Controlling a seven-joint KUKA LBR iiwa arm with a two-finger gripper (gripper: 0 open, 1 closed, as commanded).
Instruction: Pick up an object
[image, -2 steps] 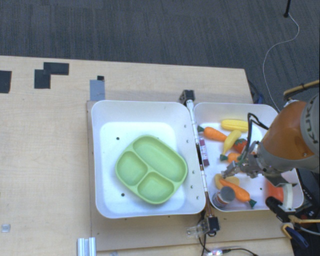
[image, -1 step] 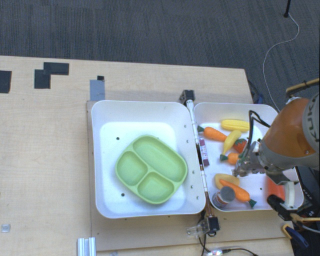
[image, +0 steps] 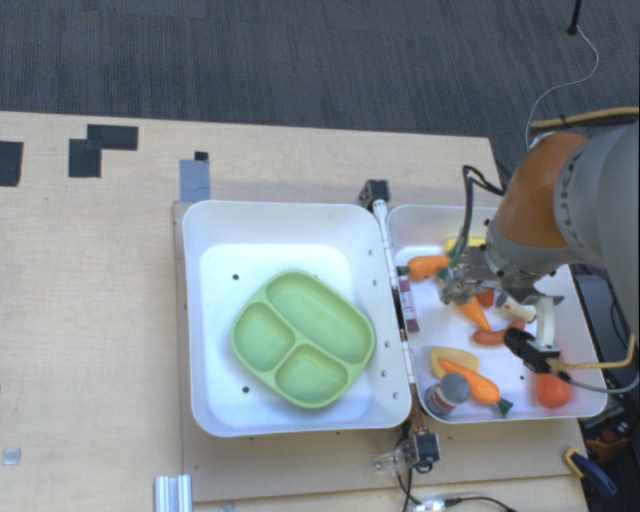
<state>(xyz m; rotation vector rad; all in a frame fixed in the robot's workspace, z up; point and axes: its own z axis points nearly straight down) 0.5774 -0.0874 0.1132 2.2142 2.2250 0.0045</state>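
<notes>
Fingers low in right bin — whether open or closed unclear, beside orange carrot, no legible labels.

Readable text: none.
Strip betw. bins: dark-red label, print too small to read.
Can: label illegible.

Slanted overhead view of 2 bins
</notes>
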